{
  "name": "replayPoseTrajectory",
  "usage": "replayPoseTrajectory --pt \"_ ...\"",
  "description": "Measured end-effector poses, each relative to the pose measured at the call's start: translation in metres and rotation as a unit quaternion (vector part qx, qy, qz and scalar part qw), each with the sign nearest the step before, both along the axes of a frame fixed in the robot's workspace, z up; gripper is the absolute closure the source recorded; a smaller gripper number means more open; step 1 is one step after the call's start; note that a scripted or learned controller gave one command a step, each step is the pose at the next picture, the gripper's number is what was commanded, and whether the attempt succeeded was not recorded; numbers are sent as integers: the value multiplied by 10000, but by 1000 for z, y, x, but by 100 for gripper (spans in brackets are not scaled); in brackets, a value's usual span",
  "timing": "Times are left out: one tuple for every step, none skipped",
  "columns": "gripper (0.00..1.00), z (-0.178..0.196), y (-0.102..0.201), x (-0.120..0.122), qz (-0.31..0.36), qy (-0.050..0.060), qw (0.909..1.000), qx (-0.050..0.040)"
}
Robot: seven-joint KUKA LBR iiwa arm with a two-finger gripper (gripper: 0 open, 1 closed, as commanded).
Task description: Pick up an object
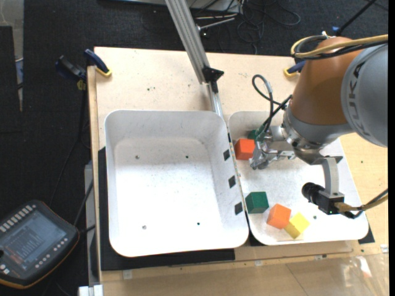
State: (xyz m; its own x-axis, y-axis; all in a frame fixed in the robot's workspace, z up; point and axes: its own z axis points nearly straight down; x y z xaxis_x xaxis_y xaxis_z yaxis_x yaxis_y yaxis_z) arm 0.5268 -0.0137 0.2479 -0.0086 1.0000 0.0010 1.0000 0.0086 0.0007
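In the right bin (345, 230), the tool (258, 159) hangs beside an orange-red cube (245, 148).

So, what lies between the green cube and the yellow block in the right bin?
In the camera view, an orange cube lies between the green cube and the yellow block, close against the yellow one.

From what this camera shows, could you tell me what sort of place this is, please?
Probably a robotics lab test bench: a KUKA arm reaches over two white bins holding coloured blocks such as an orange block, with a teach pendant and loose cables on the floor.
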Motion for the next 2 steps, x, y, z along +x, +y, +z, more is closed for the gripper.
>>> replayPoseTrajectory --pt "100 4 45 15 -2 -4 10000 1" --pt "100 6 94 32 -5 -7 10000 2"
